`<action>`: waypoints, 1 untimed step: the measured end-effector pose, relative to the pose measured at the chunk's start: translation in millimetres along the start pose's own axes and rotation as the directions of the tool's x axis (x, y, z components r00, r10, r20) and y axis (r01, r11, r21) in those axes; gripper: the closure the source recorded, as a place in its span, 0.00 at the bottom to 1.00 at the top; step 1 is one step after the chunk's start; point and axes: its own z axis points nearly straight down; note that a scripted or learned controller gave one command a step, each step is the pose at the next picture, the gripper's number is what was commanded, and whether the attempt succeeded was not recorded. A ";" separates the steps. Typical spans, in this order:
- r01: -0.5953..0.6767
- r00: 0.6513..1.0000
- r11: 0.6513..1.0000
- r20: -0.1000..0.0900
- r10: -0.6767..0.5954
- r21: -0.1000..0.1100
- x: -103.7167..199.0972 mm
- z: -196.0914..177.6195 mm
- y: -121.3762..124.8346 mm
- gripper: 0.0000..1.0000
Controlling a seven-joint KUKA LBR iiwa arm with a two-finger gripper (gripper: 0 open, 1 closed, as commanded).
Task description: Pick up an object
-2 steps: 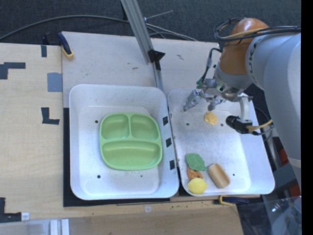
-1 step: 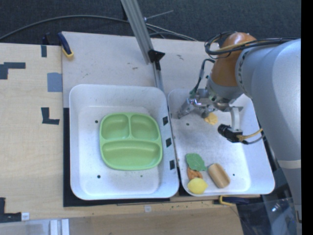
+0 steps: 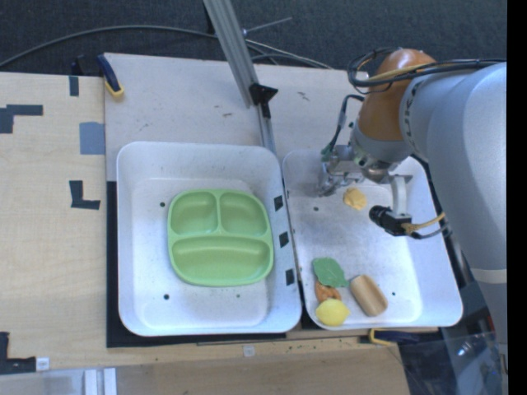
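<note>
While your pincer (image 3: 328, 186) hovers low in the right bin (image 3: 428, 303) (whether clenched or released you cannot tell), a small yellow piece (image 3: 355, 198) lies just beside it, with nothing visibly held.

cam: 1 fixed | overhead, slanted down | covers both bins (image 3: 123, 220) | arm (image 3: 461, 138) enters right

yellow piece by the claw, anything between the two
Nothing visible. The claw sits at the top of the right bin, just left of the yellow piece, with bare bin floor between them.
</note>
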 end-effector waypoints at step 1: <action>-0.003 1.000 1.000 0.000 0.003 -0.005 -3.9 -45.1 -4.8 1.00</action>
